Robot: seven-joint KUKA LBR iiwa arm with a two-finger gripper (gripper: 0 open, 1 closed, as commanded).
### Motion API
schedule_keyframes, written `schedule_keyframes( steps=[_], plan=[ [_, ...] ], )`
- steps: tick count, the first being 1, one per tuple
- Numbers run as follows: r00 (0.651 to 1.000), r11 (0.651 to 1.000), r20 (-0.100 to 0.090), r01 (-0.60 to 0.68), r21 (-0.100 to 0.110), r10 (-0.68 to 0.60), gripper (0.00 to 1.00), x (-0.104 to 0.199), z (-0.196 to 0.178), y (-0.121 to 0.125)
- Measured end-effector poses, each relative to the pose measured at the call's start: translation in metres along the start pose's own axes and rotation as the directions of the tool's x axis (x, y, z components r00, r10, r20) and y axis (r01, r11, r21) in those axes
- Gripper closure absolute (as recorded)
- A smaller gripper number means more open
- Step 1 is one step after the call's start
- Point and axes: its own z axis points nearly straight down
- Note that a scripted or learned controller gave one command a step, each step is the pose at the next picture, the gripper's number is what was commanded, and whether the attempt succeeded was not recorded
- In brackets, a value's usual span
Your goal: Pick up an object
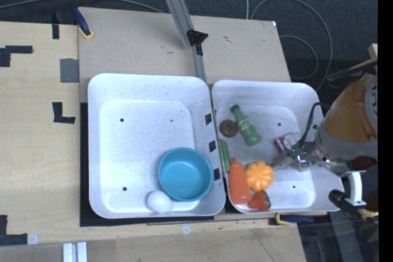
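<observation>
While the arm reaches into the right bin (307, 95) from the right, the lot stands as follows.

Gripper (288, 157): low over the right-hand part of the right bin's floor; whether its jaws are apart or closed cannot be told, and nothing is seen held.
Nearest item: a small crumpled reddish-and-white piece (284, 143), just beside the gripper tip, touching or nearly so.
Other candidates: green bottle (245, 126) lying tilted; brown round piece (228, 127) beside it; orange pumpkin (259, 176); carrot (238, 182); red piece (260, 200), all crowded at the bin's left and front.
Left bin (98, 132): blue bowl (184, 173) and white ball (159, 200), well apart from the gripper.
Risk, slip: the crumpled piece looks thin and flat, so closing could miss it.
Risk, shove: a sideways approach could push it toward the pumpkin.
Risk, wall: the wrist sits close to the bin's right rim.
</observation>
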Motion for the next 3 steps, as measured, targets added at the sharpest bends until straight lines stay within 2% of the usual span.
schedule_keyframes(
  steps=[1, 3],
  plan=[
    [1.000, 1.000, -0.002, 0.001, 0.001, -0.001, 1.00, 0.001, -0.010, 0.000],
    [1.000, 1.000, 0.001, 0.001, -0.006, -0.001, 1.00, -0.005, -0.135, 0.003]
  ],
)
